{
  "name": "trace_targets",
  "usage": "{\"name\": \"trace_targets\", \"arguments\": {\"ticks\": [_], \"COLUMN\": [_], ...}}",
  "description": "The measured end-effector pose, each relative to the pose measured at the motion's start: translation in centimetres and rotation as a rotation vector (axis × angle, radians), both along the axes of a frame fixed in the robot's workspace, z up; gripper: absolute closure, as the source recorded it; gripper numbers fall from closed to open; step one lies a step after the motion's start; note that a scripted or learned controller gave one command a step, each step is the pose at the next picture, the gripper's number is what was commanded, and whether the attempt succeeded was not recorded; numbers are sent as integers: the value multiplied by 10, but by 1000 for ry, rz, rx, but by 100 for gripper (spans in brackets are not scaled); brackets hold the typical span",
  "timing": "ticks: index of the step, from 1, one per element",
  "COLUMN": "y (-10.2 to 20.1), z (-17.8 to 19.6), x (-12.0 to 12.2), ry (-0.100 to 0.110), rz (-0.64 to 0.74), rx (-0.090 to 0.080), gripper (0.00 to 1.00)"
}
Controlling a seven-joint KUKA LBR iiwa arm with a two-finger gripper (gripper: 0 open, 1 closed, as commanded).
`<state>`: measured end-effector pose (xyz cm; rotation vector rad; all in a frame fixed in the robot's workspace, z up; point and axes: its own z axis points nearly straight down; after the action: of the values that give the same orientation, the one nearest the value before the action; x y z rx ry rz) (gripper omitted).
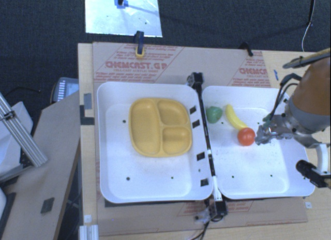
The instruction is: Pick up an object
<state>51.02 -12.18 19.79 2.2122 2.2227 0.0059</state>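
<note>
You have nothing lifted yet, as far as the picture shows. All three small things lie on the floor of the right bin (258,182): the red ball (246,136), the yellow banana (235,118) just above it and touching or nearly so, and the green ball (213,113) a little further left, near the divider between the bins. The left bin (116,182) carries a yellow divided plate (159,126), which lies flat in its middle.

Your hand (262,134) is down low in the right bin, just beside the red ball on its right side, close enough that it may be touching. You cannot tell from this view whether the hand is released or clenched; the tips are small and blurred against the ball. Nothing is seen held in it.

The arm (313,96) comes in from the right edge, its orange band over the bin's right part, with the wrist bent down and leftward toward the ball.

My reading: the reach is made, and the grasp and the lift are left to do, with the red ball the likely target.
</note>
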Motion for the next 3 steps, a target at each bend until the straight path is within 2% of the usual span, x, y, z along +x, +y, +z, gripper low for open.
{"name": "trace_targets", "arguments": {"ticks": [1, 3], "y": [-5, 96], "z": [45, 22], "x": [5, 42], "ry": [0, 4], "rz": [0, 5], "rx": [0, 3], "gripper": [100, 100]}}
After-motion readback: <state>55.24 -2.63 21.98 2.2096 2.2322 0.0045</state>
